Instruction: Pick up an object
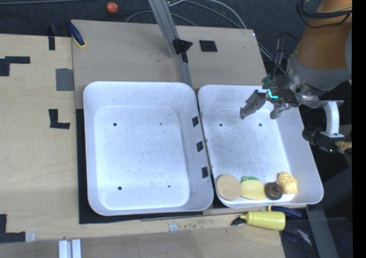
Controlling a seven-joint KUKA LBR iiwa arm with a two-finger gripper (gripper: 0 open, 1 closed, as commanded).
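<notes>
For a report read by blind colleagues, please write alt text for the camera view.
A grey and orange robot arm holds its open claw above the upper part of the right white bin. Small food-like items, among them a tan disc and a yellow piece, lie along that bin's near edge. A yellow bottle lies outside it.

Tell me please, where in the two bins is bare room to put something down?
The left bin has its whole floor bare. In the right bin, the middle is free, between the gripper and the near edge. That edge is crowded by small objects.

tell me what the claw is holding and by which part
Nothing: the claw hangs open over the right bin, with no object between its fingers.
</notes>
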